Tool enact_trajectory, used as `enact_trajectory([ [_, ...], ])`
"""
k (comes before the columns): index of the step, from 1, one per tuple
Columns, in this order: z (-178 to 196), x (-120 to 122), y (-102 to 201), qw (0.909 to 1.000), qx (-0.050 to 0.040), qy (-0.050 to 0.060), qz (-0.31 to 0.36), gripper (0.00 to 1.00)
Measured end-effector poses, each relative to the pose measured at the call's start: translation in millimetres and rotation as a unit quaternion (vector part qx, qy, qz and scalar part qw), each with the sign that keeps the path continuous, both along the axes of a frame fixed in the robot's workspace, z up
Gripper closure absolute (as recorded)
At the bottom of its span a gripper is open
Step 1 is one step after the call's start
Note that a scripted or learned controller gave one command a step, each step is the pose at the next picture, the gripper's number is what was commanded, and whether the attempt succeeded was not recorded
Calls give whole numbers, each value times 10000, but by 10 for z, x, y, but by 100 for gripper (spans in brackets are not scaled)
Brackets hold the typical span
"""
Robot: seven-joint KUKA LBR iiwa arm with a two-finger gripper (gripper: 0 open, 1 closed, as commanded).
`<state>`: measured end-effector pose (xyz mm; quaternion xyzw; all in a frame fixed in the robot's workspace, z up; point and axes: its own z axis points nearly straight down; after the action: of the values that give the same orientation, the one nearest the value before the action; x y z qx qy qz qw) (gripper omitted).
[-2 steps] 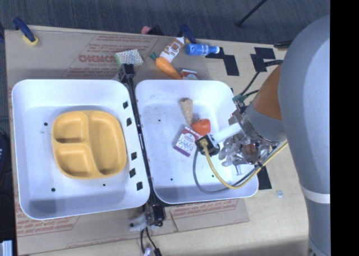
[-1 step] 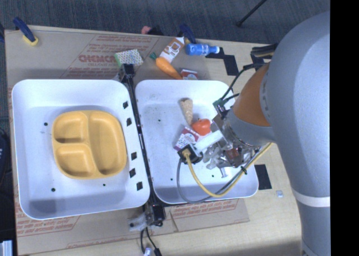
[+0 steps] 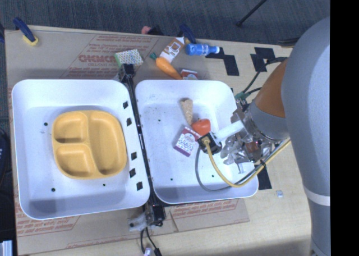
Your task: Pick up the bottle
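A small blue bottle with a pale cap lies on its side on the cardboard behind the right bin, outside both bins. My gripper hangs low over the right side of the right bin, well in front of the bottle, with a yellow cable looping beneath it. Just left of the gripper lies a red-orange object; whether the two touch is unclear.
The right bin also holds a tan cone and a purple-and-white packet. A yellow divided plate sits in the left bin. Behind the bins lie a carrot, a white-and-orange carton and a checkered pad.
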<state>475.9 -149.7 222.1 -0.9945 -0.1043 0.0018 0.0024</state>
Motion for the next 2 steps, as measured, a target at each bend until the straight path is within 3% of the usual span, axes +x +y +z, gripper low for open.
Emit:
enact_trajectory([
  [1,-354,-2,226,9999,3,7,113,100],
  [2,60,2,59,10000,-1,-2,-7,100],
])
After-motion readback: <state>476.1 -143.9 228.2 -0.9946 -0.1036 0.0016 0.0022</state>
